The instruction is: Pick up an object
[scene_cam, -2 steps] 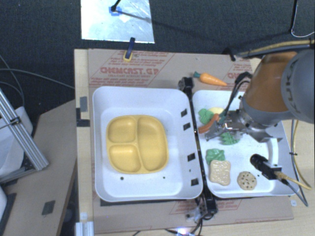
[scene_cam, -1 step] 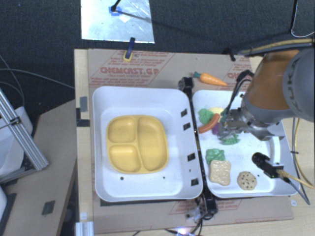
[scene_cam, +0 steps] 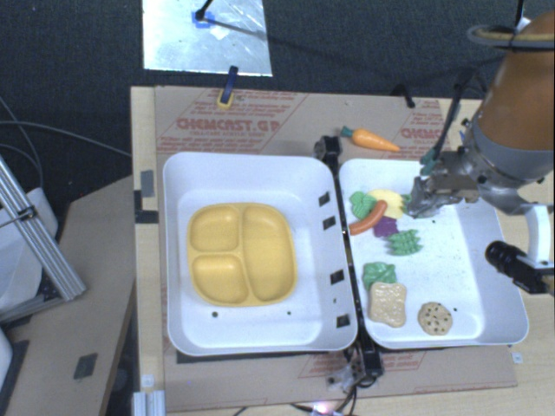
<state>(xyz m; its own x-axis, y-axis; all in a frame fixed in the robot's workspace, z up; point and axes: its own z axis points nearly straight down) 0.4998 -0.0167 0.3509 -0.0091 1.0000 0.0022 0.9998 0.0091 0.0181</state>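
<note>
Toy food lies in the right bin (scene_cam: 494, 258): a yellow piece (scene_cam: 390, 201), sausage (scene_cam: 368, 217), cracker (scene_cam: 388, 303) and cookie (scene_cam: 434, 318). Reaching in from the right, the gripper (scene_cam: 422, 199) hangs just beside the yellow piece. The left bin (scene_cam: 251, 167) holds a yellow divided plate (scene_cam: 242, 253).

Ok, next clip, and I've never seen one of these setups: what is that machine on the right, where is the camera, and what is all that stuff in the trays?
One fixed camera looks down at a slant on a bench. The robot arm, grey and orange, reaches in from the right; its gripper hangs over the right bin. That bin holds toy food: a cookie, a cracker, green pieces. The left bin holds a yellow divided plate. A toy carrot lies outside the bins. Nothing visibly sits between the fingers.
</note>
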